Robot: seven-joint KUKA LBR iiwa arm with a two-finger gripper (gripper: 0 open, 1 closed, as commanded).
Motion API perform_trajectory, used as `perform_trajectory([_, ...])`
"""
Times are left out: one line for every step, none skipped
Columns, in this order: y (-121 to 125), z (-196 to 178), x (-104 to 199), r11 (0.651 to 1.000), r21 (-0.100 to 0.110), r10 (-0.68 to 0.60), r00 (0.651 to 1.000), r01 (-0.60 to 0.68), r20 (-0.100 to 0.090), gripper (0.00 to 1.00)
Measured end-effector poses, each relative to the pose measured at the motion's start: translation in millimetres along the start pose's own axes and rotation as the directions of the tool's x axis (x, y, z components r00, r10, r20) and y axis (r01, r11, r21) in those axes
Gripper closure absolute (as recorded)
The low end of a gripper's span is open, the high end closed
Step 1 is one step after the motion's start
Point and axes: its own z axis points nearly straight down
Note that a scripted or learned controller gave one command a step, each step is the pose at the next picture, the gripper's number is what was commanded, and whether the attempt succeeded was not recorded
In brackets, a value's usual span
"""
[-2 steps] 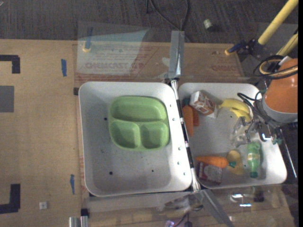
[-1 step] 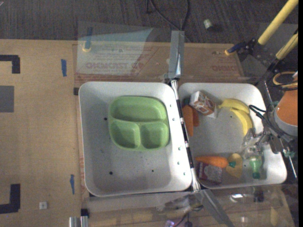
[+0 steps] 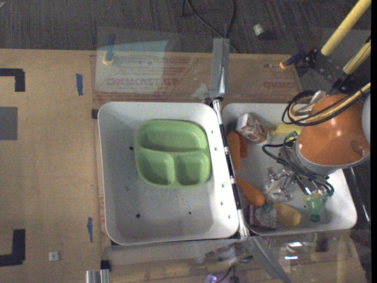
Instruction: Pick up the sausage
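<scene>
The sausage (image 3: pixel 234 149), a reddish-orange rod, lies lengthwise along the left wall of the right bin (image 3: pixel 347 217). My gripper (image 3: pixel 278 184) hangs low over the middle of that bin, under the orange wrist band (image 3: pixel 333 137). It is to the right of the sausage and a little nearer the front, apart from it. Nothing shows between its tips; the metal parts blur together with the clutter below.
Around the gripper in the right bin lie a small carton (image 3: pixel 252 127), an orange carrot (image 3: pixel 250 191), a yellow-tan piece (image 3: pixel 287 214), a packet (image 3: pixel 265 218) and a green bottle (image 3: pixel 315 205). The left bin (image 3: pixel 118 217) holds a green divided plate (image 3: pixel 173 152).
</scene>
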Motion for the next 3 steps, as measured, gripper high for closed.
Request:
perform_trajectory([-56, 0, 42, 0.995, 0.003, -0.099, 0.995, 0.099, 0.0, 1.0])
perform_trajectory([-109, -69, 34, 0.993, -0.002, 0.115, 0.993, -0.115, -0.007, 1.0])
perform_trajectory([-18, 2, -17, 0.922, 0.0, 0.388, 0.922, -0.388, -0.006, 1.0])
